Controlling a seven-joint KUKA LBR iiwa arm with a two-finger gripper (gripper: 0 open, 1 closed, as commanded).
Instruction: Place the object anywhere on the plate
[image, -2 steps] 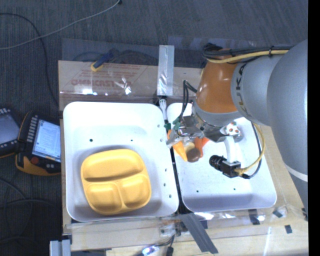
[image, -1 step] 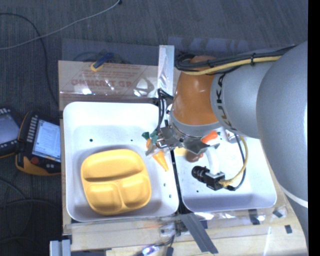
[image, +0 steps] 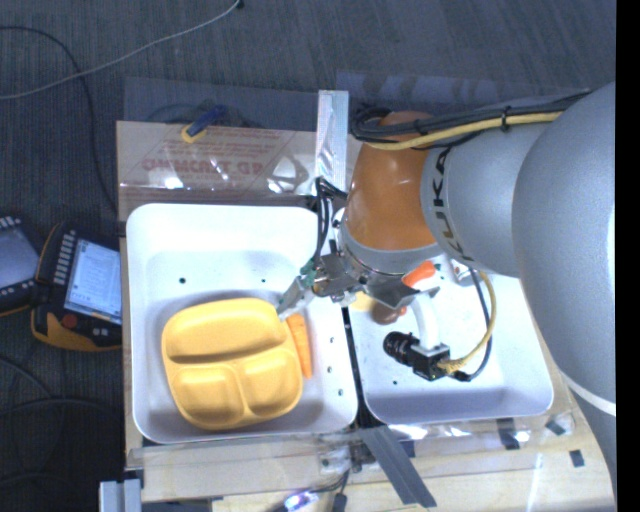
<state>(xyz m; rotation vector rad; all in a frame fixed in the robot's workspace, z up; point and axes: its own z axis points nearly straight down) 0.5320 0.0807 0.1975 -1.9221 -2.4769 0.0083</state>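
The pincer (image: 300, 288) hangs over the left white shallow bin (image: 150, 250), at the near corner of the yellow moulded plastic plate with three compartments (image: 232, 362). How its tips stand I cannot tell; they are too small and blurred. The small orange carrot-like object (image: 300, 345) lies just below the pincer, beside the plate's edge and apparently off it, touching or nearly so. The step looks like a pick: descend squarely over the object, close across its narrow width, lift clear of the rim, then release above a compartment.

Grey arm (image: 520, 190) from the right, orange-banded wrist (image: 385, 200) angled down-left.
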